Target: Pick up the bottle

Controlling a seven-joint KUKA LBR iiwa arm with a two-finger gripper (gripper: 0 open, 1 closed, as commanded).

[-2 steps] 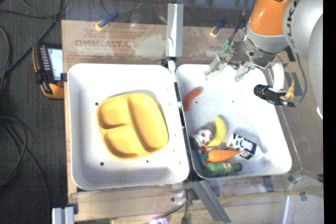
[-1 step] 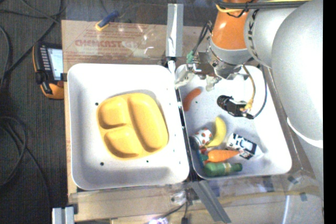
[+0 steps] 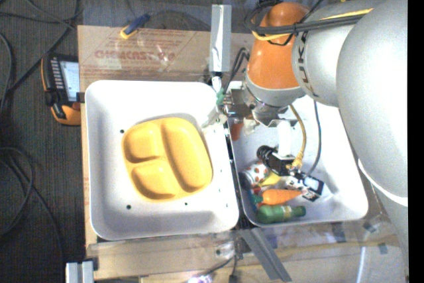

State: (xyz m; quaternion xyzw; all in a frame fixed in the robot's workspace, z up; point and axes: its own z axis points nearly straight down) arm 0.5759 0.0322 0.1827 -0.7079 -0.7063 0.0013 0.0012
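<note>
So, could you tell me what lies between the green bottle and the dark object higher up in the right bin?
In the camera view, an orange carrot-shaped toy lies just above the green bottle, between it and the dark object, with a small white-and-red item beside it.

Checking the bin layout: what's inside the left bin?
A yellow tray with three compartments lies in the left bin, beside the right bin with the green bottle. The bin floor under the tray is covered.

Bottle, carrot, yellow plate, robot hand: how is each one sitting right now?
Green bottle: lying on its side in the right bin, near the front edge.
Carrot: lying flat, just behind the bottle.
Yellow plate: flat, face up, in the left bin.
Gripper: above the divide between bins.
</note>
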